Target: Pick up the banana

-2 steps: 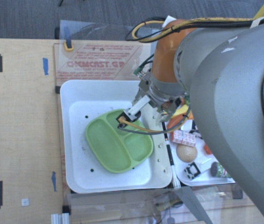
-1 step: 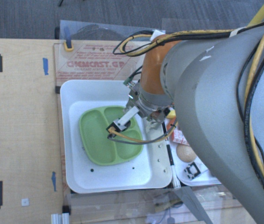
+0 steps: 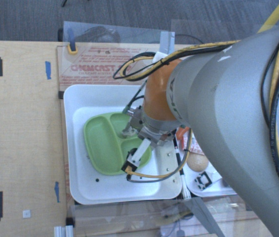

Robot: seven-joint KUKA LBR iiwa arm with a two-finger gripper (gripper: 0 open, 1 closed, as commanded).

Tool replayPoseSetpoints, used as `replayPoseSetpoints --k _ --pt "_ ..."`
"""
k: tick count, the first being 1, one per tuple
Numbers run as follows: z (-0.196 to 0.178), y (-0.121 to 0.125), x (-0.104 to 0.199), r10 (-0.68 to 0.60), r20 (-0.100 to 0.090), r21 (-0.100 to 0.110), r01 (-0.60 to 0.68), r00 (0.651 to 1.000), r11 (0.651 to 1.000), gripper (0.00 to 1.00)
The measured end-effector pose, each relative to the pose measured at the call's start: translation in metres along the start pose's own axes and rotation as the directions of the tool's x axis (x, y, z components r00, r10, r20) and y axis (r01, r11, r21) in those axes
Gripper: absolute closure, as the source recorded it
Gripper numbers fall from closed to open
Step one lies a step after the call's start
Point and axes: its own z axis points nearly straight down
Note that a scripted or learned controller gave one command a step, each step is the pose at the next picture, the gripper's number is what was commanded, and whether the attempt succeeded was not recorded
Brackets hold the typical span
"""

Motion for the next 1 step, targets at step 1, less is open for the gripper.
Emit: replayPoseSetpoints --k 1 --pt "-0.0115 0.0066 -0.0048 0.009 0.003 -0.012 -0.009 1.0 1.0 1.0"
